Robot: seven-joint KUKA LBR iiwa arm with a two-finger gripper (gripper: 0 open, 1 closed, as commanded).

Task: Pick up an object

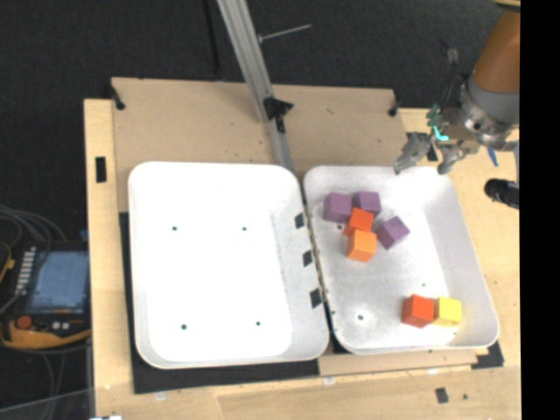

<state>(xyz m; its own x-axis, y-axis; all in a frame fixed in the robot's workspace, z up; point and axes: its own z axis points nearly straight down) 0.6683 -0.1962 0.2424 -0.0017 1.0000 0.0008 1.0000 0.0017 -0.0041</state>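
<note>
Gripper (pixel 426 154) hangs over the right bin's (pixel 464 234) far rim, fingers spread, nothing between them. Blocks (pixel 360 226) cluster far-left inside; packed tight, so a descent risks nudging neighbours rather than gripping one.

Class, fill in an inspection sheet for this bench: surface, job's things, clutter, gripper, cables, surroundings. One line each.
Surface: wooden bench bearing a left bin and a right bin, side by side.
Job's things: in the right bin, three purple blocks and two orange blocks clustered near its upper part; an orange block touching a yellow block near its lower right.
Clutter: nothing seen.
Gripper: gripper above the right bin's upper right corner, fingers apart, holding nothing.
Cables: cables at far left.
Surroundings: handheld screen unit at left; slanted metal rail; dark floor.
</note>
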